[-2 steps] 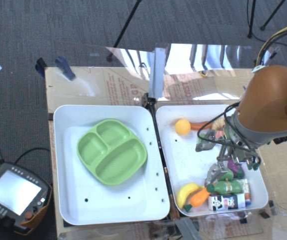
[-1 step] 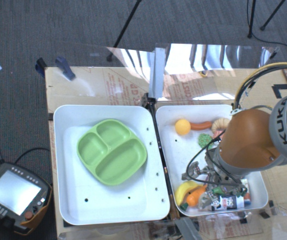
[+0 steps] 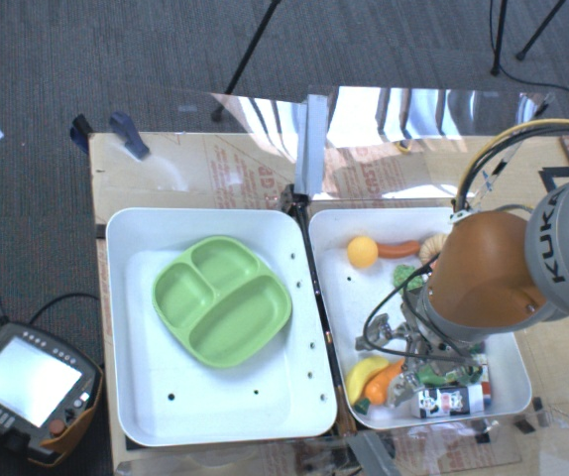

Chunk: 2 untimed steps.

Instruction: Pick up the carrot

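The arm hangs over the right bin (image 3: 336,296). The carrot (image 3: 398,250) lies at 12 o'clock there, untouched. Gripper (image 3: 425,363): state I cannot tell. Next, it must approach the carrot.

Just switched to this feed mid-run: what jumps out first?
The arm's big orange band dominates the right bin, with the gripper low over a cluster of a banana, an orange piece and a can. In the left bin lies a bright green divided plate.
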Each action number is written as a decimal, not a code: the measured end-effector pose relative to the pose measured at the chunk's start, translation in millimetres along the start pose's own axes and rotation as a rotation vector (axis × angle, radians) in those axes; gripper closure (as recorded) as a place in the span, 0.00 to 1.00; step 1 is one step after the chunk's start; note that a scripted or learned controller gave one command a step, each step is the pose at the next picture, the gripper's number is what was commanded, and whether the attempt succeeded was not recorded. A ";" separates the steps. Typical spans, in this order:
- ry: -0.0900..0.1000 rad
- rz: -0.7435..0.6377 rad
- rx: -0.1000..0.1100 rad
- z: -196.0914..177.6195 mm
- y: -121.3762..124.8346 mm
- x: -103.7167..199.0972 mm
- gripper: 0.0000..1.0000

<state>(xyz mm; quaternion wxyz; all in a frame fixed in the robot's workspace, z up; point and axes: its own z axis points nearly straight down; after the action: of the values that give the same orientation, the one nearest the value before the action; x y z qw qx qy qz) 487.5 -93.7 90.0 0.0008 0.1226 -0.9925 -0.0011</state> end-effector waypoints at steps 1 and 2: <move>0.002 0.060 -0.002 4.0 4.4 2.6 0.00; 0.001 -0.142 0.000 3.7 12.0 0.6 0.00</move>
<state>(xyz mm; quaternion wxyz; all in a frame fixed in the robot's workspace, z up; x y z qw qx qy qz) 484.0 -82.3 86.3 0.0010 0.1928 -0.9812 -0.0010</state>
